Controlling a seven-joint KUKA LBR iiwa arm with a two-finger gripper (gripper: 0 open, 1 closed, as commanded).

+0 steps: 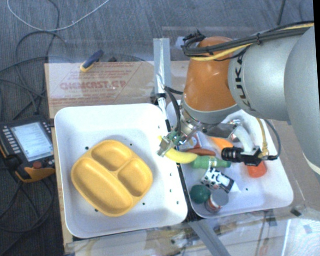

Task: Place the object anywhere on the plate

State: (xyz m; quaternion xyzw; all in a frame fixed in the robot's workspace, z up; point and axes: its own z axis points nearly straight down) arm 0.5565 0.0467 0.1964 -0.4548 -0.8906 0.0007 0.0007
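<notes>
Arm: the grey KUKA arm with the orange band (213, 74) is seen reaching in over the right bin's far edge, its wrist above the divide between the two bins.
Gripper: the two-finger gripper (167, 146) is seen at the left bin's right edge, just over the near end of a yellow banana.
Fingers: whether they are released or clenched cannot be told, as the tips are too small and cluttered to be read.
Object: the yellow curved plastic banana (181, 156) is seen lying across the rim between the two bins, one tip under the gripper, the rest inside the right bin's left edge.
Plate: the yellow three-compartment plastic plate (111, 177) is seen in the middle of the shallow white left bin (80, 122), apart from the banana.
Right bin: the shallow white right bin (274, 193) is seen holding a green cylindrical piece (209, 162), an orange carrot-shaped toy (222, 142), a red-orange round piece (256, 170) and a dark green round item (199, 193).
Bench surroundings: a handheld control pendant with a lit screen (24, 145) is seen beside the left bin's left edge.
</notes>
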